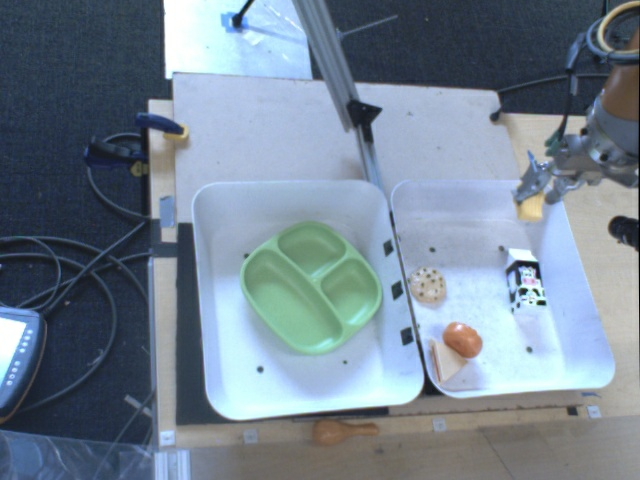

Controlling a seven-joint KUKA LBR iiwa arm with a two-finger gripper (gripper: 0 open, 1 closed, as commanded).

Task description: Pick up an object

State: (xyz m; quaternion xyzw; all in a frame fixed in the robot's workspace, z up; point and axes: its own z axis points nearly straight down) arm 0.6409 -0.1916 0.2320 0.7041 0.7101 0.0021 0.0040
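My gripper point(536, 190) hangs over the far right corner of the right bin point(590, 353), reaching in from the right. A small yellow block point(531, 206) sits between its fingertips, and the fingers are shut on it. Lower in the same bin lie a black-and-white cow-print carton point(524, 280), a round speckled cookie point(428, 285), an orange ball-shaped piece point(463, 339) and a tan wedge point(443, 362) beside it.
A green divided plate point(312, 286) fills the middle of the left bin point(215, 368). A slanted metal pole point(335, 58) crosses above the bins' shared wall. A tan pear-shaped piece point(345, 430) lies on the bench in front of the bins. Cables trail at the left.
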